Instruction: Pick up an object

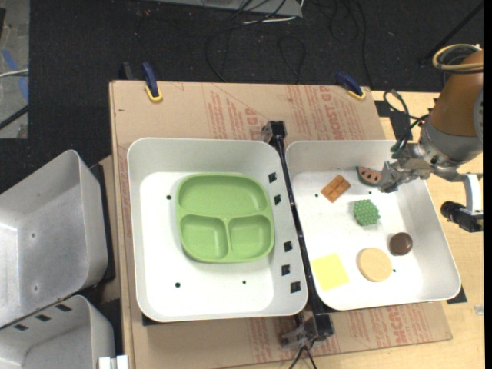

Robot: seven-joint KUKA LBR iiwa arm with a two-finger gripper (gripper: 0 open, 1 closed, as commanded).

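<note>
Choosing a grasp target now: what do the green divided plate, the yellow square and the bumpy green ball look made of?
Green divided plate: likely moulded plastic, smooth with a soft sheen and rounded compartment walls.
Yellow square: flat, matte, uniform colour; perhaps foam, felt or thin plastic, cannot tell which.
Bumpy green ball: knobbly surface, probably rubber or soft plastic; softness is a guess.

Green divided plate [225,217] lies in the left white bin [146,229]

I'm seeing the arm [459,102] running off the right edge, so its upper part is cut away. I'm finding the gripper [387,178] too small and dark to read, and it's partly covering a brownish object [368,176] beneath.
</note>
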